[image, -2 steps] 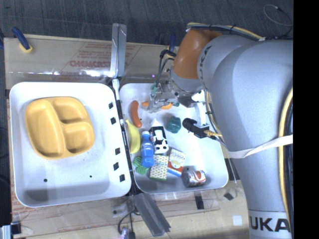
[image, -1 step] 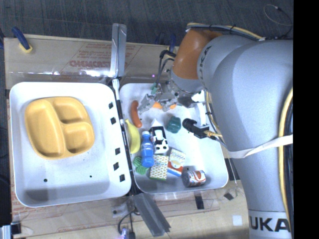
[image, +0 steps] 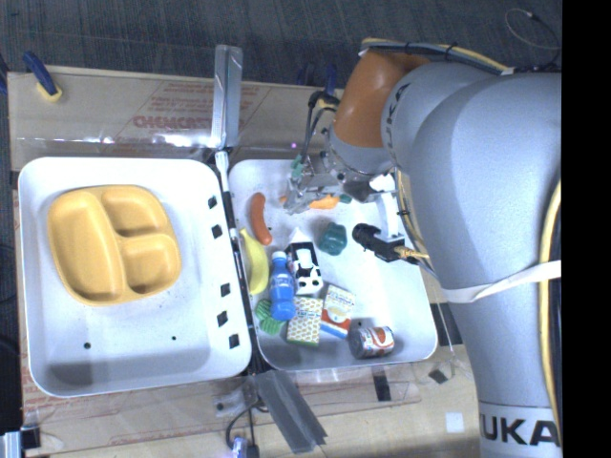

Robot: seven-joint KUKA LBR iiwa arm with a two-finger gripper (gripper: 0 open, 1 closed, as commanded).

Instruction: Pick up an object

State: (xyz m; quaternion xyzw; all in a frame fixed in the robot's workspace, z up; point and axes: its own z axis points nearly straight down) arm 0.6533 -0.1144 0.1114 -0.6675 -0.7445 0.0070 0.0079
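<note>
Hovering over the right bin, the gripper sits beside an orange piece, its state unclear

**Right bin crowded, left bin half open**

The right bin is packed along its left and lower parts: a hot dog, banana, blue bottle, black-and-white box, checkered pad, small carton and can sit close together. A teal cup stands mid-bin. The arm covers the upper right. In the left bin, a yellow tray fills the upper part; the lower floor lies bare.
</note>
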